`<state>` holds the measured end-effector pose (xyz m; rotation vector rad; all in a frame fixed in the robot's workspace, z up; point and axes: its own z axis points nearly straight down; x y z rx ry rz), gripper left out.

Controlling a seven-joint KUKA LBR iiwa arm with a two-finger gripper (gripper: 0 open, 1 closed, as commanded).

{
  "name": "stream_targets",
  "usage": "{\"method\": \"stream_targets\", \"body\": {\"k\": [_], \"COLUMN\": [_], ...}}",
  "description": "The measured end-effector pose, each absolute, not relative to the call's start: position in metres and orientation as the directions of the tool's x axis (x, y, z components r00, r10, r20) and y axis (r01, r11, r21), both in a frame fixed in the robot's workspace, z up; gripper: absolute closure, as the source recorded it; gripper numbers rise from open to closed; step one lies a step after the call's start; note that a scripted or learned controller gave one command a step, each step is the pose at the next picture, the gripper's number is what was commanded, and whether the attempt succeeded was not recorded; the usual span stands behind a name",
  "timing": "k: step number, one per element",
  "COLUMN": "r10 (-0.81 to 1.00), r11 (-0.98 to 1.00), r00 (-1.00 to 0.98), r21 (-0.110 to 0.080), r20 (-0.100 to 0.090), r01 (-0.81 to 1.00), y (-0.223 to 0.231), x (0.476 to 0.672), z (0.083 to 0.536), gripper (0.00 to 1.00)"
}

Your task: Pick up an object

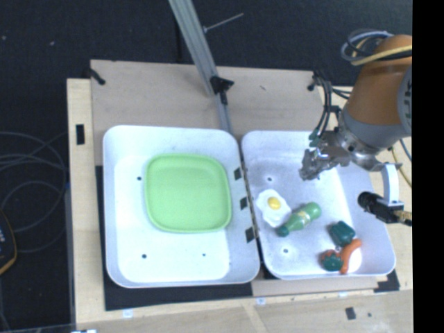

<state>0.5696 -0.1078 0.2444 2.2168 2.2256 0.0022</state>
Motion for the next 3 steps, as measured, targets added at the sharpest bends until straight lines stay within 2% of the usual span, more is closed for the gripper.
{"method": "stream_targets", "body": {"k": [1, 3], "r10": [1.0, 1.0], "r11": [0.003, 0.005], "r00": [-0.003, -0.005], "r21": [0.001, 0.001], "r20": [0.001, 0.001], "r01": [1.0, 1.0], "y": [-0.056, 0.052], "x": [0.564, 0.532], "z": [0.236, 0.253], "gripper": [1.0, 1.0]}}
